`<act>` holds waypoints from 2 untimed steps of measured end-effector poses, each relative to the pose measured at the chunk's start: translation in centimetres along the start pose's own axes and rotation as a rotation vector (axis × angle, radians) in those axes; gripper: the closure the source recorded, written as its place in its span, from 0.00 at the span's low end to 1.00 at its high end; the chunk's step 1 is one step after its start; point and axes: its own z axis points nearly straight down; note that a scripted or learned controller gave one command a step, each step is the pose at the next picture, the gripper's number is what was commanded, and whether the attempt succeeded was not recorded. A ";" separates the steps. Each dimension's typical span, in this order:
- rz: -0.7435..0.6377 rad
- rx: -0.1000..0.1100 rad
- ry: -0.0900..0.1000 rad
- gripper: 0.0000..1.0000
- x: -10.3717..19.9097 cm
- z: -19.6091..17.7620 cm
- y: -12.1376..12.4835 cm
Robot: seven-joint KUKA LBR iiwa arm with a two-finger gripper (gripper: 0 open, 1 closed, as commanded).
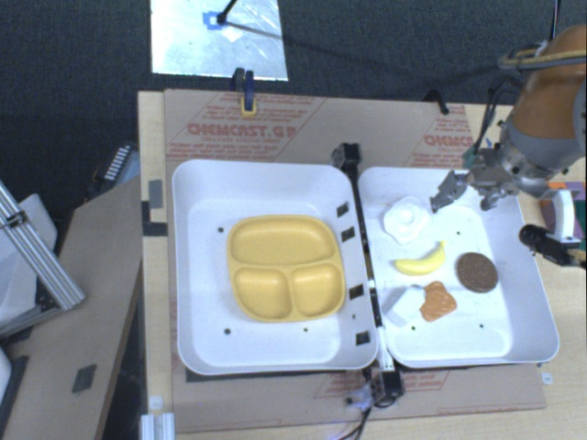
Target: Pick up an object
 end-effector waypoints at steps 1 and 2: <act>-0.002 -0.012 -0.002 0.00 0.0 -0.7 0.3; -0.001 -0.013 -0.002 0.00 -0.5 3.7 1.1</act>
